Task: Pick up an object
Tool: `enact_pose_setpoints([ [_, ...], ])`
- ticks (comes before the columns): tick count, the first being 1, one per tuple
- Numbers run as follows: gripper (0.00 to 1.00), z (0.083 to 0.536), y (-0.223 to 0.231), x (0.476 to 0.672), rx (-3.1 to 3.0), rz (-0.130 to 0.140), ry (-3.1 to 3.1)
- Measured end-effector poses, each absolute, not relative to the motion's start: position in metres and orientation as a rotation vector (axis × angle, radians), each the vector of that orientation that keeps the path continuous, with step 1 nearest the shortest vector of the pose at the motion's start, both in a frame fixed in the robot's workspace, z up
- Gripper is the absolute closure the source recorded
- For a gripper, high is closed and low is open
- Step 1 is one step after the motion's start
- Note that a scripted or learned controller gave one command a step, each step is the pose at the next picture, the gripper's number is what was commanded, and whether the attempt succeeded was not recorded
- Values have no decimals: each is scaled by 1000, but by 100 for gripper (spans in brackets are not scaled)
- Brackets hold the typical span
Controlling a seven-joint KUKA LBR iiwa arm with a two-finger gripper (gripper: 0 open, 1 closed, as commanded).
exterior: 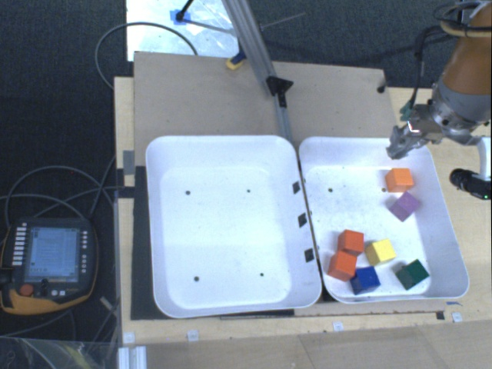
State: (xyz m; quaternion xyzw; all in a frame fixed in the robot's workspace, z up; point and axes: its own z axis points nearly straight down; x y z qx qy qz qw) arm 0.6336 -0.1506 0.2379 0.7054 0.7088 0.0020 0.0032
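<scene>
The right bin [338, 160] holds several small blocks. An orange block [399, 179] lies near its far right side, with a purple block [404, 204] just in front of it. Two orange-red blocks [347, 254], a yellow block [380, 251], a blue block [365, 280] and a dark green block [413, 273] cluster at the near end. My gripper [400, 143] hangs over the bin's far right corner, just above and behind the orange block. Nothing shows between its fingers.
The left bin [223, 221] sits beside the right one, joined by black clips along the shared rim. A slanted metal pole [254, 37] crosses the back of the bench. A teach pendant [46, 264] lies on the floor at left.
</scene>
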Motion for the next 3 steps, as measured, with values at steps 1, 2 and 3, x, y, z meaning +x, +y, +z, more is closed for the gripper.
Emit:
enact_pose_setpoints([
  [1,100,242,-93,646,2208,5,2232],
  [2,100,250,-42,649,2208,6,2232],
  [3,100,257,10,649,2209,6,2233],
])
